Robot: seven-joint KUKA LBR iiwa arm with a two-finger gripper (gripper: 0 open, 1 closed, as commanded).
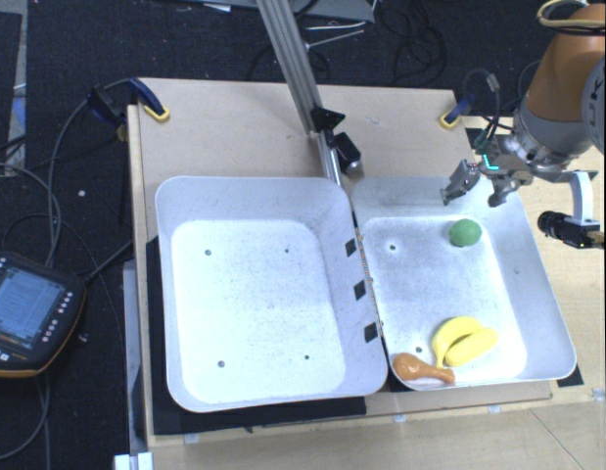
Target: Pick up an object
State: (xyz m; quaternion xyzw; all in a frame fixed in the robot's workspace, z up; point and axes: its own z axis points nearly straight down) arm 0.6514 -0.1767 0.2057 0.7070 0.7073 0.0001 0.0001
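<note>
While your hand (476,185) hangs open and holding nothing over the far edge of the right bin (537,292), the green ball (465,233) sits just near of it; a slightly off-centre descent could make that round ball roll away.

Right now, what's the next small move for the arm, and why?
Probably lower the gripper a little toward the green ball. The fingers look spread with nothing between them, and the ball lies just below them in the right bin, apart from other items.
</note>
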